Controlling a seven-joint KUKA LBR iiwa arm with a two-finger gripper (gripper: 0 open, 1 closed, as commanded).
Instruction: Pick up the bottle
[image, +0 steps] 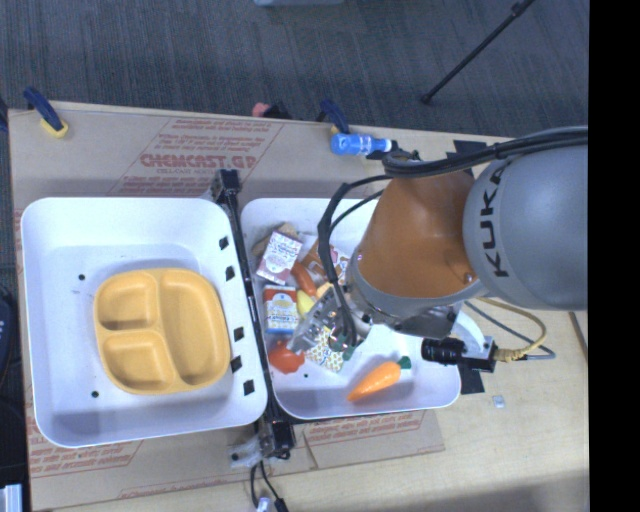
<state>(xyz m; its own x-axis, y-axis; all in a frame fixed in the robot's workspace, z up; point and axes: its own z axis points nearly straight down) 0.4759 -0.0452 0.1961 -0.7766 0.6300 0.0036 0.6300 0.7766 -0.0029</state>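
1. Grey arm (520, 230) with its orange band sits highest and closest to the lens, reaching in from the view's right; it covers much of the right bin (440, 396).
2. Gripper (335, 328) is low in the clutter, below the orange band's view-left edge; open or closed: cannot tell, the wrist and clutter mask it; nothing can be confirmed as held.
3. Bottle (281, 312), as I read it: the small item with a blue and yellow label and a red end; identification tentative, as it is small and partly overlapped.
4. Position relative to the tool: bottle lies to the gripper's view-left, just beside it, between the gripper and the bin wall on that side; not under the tool.
5. Long axis: roughly up-down in the view, near parallel to that wall; red end toward the view's bottom; judgement: the closing direction should cross this axis.
6. Neighbours: patterned packet (327, 350) directly below the gripper, apparently touching it; snack packets (280, 255) beyond the bottle's upper end; carrot (378, 378) to the tool's lower right, apart from the bottle.
7. Judgement: the pick is not yet made; the tool needs a short shift to view-left; risk is catching the patterned packet instead.
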